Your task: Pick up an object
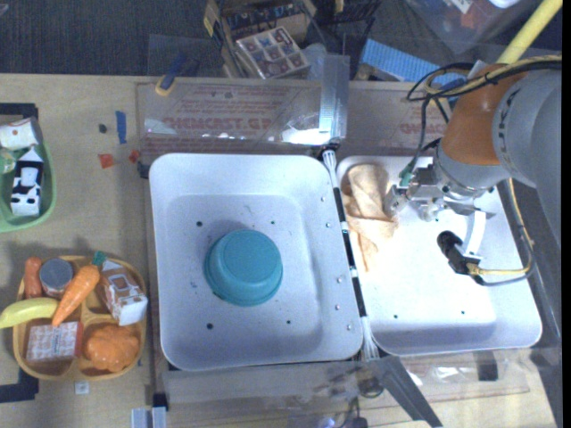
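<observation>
An upturned teal bowl (244,267) sits in the middle of the left white bin (178,185). A crumpled tan cloth (366,205) lies at the far left of the right white bin (482,315), draped against its left wall. My gripper (403,198) hangs at the cloth's right edge, low in the bin, on the grey arm with the orange band (477,127). Its fingertips are hard to make out against the cloth, and nothing shows clearly between them.
A black-and-yellow cable (464,252) loops down from the wrist over the right bin. Left of the bins sit a tray of toy food (76,315) and a green dish (27,185). Clear plastic sheeting (236,119) lies behind the left bin.
</observation>
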### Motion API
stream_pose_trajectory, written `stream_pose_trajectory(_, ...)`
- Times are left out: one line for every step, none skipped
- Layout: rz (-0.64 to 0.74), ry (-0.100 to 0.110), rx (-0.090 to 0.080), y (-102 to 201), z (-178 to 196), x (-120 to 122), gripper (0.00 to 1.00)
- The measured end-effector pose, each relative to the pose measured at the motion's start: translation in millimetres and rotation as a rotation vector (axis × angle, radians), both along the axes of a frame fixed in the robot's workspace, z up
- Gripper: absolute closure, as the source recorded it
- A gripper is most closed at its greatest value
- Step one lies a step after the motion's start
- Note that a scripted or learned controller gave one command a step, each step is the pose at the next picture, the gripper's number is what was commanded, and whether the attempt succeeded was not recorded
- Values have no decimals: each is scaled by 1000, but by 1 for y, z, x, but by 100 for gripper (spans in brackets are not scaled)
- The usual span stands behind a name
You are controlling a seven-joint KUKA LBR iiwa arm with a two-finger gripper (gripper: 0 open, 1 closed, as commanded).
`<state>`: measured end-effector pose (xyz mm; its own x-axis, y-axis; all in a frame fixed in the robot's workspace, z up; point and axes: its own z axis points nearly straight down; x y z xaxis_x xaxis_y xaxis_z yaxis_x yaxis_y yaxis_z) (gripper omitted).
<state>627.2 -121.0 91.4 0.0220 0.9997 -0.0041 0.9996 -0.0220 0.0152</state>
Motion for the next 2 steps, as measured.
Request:
stream_pose_trajectory(-131,12,4,-6,4,14,0)
stream_pose_trajectory(413,12,0,-48,18,7,0)
